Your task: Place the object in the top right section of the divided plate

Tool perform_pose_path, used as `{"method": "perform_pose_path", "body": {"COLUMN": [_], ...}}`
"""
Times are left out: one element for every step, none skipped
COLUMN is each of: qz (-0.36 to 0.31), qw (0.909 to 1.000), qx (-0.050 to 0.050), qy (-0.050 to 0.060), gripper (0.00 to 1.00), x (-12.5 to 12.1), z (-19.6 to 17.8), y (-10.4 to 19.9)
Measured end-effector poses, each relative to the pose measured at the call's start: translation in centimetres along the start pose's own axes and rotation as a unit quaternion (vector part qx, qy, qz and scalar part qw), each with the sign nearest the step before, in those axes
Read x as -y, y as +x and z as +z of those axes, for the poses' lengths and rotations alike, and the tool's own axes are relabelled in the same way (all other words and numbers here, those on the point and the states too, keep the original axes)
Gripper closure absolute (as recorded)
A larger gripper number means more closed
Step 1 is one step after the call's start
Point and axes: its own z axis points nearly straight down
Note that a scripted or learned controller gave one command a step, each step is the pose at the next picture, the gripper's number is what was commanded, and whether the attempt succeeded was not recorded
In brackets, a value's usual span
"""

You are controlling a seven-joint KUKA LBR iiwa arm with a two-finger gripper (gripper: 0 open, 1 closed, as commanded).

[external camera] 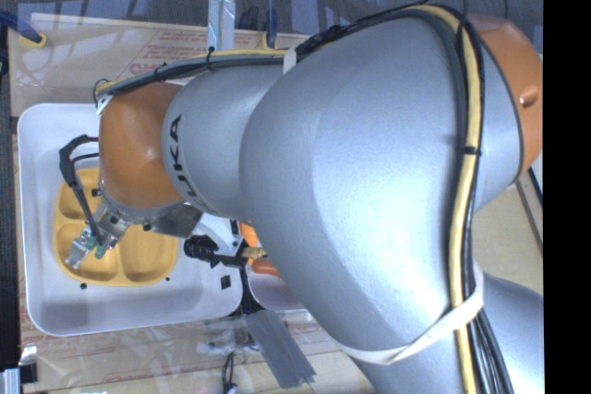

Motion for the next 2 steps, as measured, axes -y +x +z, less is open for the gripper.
{"method": "perform_pose_path", "body": {"qz": [-0.002, 0.210], "qw": [1.0000, 0.9777], "qx": [0.002, -0.004], "qy": [0.002, 0.011], "gripper": [1.00, 1.00], "x": [0.1, -4.2], "z": [-0.6, -1.0], "y": [-0.3, -11.4]}}
